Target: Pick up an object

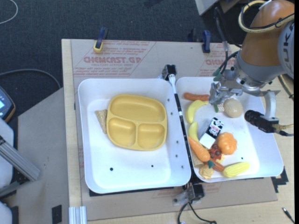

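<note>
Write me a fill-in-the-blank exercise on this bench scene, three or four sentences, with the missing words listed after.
1. The yellow divided tray lies in the ____ bin of the camera view.
2. The tray has ____ compartments.
3. The gripper hangs over the ____ bin, beside a beige ball.
4. At that bin's near edge lies a yellow ear of ____, below the orange pumpkin.

Missing words: left; three; right; corn

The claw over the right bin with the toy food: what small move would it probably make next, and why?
Probably a short drop straight down: the claw hangs low between the banana and the pale round ball, and nothing shows between its fingers.
</note>
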You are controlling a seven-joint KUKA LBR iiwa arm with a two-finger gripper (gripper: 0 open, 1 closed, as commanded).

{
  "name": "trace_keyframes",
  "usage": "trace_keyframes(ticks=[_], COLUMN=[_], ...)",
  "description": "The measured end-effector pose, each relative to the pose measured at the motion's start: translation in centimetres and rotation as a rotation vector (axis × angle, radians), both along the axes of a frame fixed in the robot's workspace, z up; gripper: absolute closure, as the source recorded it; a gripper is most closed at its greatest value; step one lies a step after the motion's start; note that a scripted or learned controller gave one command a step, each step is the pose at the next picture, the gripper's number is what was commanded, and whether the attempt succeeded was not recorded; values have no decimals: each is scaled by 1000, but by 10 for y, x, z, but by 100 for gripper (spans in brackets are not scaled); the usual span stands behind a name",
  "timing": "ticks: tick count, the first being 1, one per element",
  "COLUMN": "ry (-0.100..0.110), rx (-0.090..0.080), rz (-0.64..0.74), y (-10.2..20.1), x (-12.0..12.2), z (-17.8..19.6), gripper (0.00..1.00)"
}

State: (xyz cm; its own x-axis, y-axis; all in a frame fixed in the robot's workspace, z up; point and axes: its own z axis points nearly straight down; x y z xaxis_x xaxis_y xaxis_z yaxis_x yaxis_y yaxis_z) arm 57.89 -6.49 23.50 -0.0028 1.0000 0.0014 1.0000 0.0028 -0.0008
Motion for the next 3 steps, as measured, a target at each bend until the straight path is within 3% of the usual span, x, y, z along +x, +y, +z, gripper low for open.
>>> trace_keyframes(ticks=[2,3], ry=[2,2], rx=[-1,-1], rz=[-1,-3], y=[106,102], x=[-5,-12], z=[-15,-20], gripper=[100,100])
